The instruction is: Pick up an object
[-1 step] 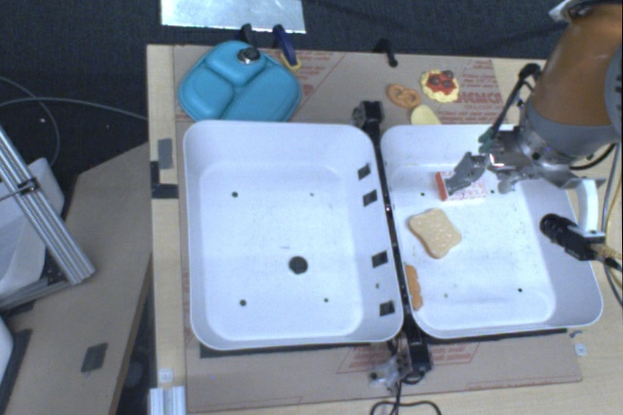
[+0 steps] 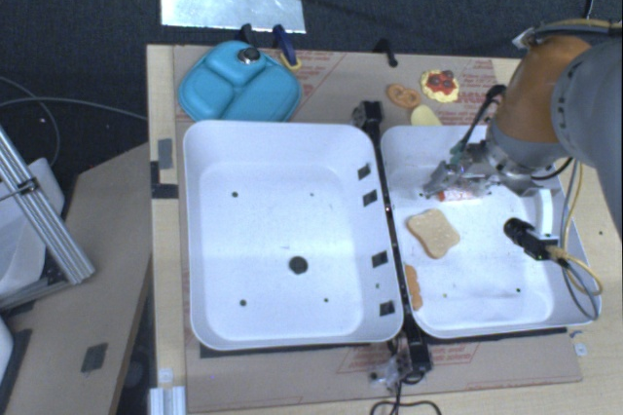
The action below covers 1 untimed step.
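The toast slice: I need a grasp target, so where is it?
The toast slice lies in the right bin, near the divider, just below the gripper.

One camera sits fixed above the table (image 2: 165,208), looking down at a slant (probably from the near side) on both white bins (image 2: 282,238), set back enough to show surrounding floor.
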Motion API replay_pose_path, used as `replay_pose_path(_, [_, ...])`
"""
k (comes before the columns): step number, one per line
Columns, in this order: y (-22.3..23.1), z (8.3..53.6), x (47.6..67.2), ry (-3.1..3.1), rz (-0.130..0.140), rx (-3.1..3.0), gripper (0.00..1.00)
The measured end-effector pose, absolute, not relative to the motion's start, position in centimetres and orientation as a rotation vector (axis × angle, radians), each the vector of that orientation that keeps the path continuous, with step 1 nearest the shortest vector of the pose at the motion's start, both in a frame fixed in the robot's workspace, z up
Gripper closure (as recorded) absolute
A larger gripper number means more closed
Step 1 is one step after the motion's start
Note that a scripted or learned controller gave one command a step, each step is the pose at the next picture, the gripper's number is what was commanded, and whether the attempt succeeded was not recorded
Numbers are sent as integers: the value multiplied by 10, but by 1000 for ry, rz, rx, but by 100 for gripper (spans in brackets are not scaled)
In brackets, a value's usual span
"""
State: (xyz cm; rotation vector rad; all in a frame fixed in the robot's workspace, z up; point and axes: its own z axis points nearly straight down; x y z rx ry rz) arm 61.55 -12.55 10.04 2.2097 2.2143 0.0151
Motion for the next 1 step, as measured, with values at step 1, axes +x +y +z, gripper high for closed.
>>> replay_pose_path(1, [-88, 93, 604, 2208, 16, 2195, 0])
